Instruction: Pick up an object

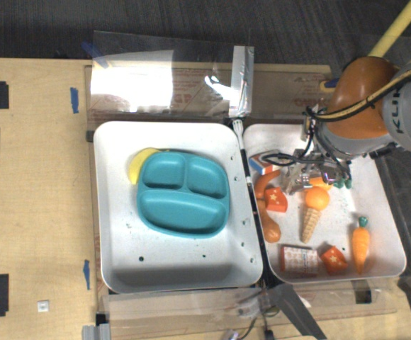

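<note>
The ice cream cone [312, 211] lies in the right bin [390, 253], just under the gripper [303, 181]. I cannot tell if the gripper is gripping anything. A carrot [361, 243], a can [299, 259] and a strawberry [334, 259] lie near it. The left bin [113, 211] has a teal tray [183, 193] over something yellow [140, 161].

Your arm reaches in from the right.
Its orange-banded wrist points down, the gripper [301, 179] low, its tips too cluttered to read.

A teal tray [183, 193] fills the left bin [113, 211].
</note>
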You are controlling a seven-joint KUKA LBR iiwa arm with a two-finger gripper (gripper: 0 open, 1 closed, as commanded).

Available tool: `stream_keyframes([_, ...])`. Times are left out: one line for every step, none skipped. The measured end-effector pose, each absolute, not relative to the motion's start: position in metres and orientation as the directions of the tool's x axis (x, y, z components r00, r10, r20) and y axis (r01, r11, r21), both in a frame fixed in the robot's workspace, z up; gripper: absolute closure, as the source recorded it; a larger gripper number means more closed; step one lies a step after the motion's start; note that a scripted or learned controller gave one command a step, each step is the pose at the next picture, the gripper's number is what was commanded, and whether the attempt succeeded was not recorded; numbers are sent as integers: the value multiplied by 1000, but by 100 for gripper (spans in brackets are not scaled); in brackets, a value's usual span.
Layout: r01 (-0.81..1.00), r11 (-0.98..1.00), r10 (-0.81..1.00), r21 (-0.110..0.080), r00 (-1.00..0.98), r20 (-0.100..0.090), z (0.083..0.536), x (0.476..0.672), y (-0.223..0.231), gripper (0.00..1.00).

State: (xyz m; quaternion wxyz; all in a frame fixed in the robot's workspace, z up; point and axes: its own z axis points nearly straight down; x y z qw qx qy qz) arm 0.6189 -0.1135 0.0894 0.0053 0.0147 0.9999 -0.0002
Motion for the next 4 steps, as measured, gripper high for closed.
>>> stream_keyframes([54, 999, 54, 0, -998, -18, 220, 642, -98, 100])
stream_keyframes([174, 985, 174, 2, -985, -8, 209, 662, -63, 100])
stream_keyframes([186, 983, 186, 3, -982, -12, 228, 664, -38, 100])
stream_keyframes([55, 998, 55, 1, -998, -6, 238, 634, -3, 100])
